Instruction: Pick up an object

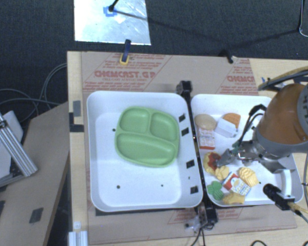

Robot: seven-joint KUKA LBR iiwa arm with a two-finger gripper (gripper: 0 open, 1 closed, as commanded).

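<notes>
2 shallow white bins sit side by side on the bench, and the arm (290, 118) reaches in over the right bin (262, 100) from its right edge. the gripper (227, 158) hangs low above the middle of that bin, its tip pointing toward the divider between the bins; from this slant i cannot tell how it is set or whether anything sits in it.

the right bin holds the pile of small objects. near its back left corner lies a tan round piece (205, 120), with a white and red packet (207, 137) just in front of it. toward the back, closer to the middle, an orange piece (232, 119) touches a white block (226, 128). just beside the gripper tip, toward the left edge, is a dark red item (212, 161). toward the front edge lie a yellow piece (222, 172), a yellow ridged piece (248, 176), a red and white packet (238, 185) and, near the front left corner, a green item (215, 189).

the left bin (100, 188) carries 1 green sectioned plate (147, 136), lying flat toward its back half, nearer the divider than the left edge. a blue and yellow tool (126, 52) lies on the board at the bench's back edge.
</notes>
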